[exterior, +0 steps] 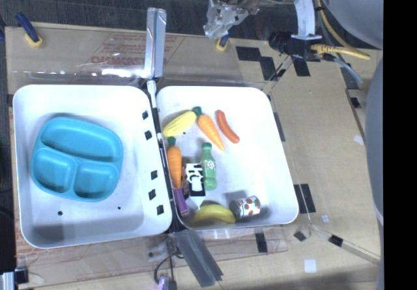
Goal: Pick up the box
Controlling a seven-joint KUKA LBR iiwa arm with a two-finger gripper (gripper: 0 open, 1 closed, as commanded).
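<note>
The grey arm's metal two-finger hand [219, 25] is hanging above the far edge of the tan counter [319, 152], beyond the bins, and whether it is spread or closed cannot be told from this angle; nothing is showing between its tips. By the look of it the task is sitting at its opening step, with the approach not yet made. The next move is calling for a long travel toward the near side and a descent into the right-hand shallow white plastic bin [277, 152].

In the left-hand white bin [26, 171], far to the hand's side, a blue three-compartment plastic tray [77, 158] is lying. In the right bin, the small black-and-white printed box [194, 178] is lying well below the hand, toward the near half and close to the dividing wall. It is crowded: a long orange toy carrot [174, 163] is lying just beside it on one flank, a small green bottle with a white label [209, 166] is touching or nearly touching the other, and a yellow toy banana [212, 214] is lying just nearer the camera. A clean pinch is likely needing the fingers to slot between these neighbours.
</note>
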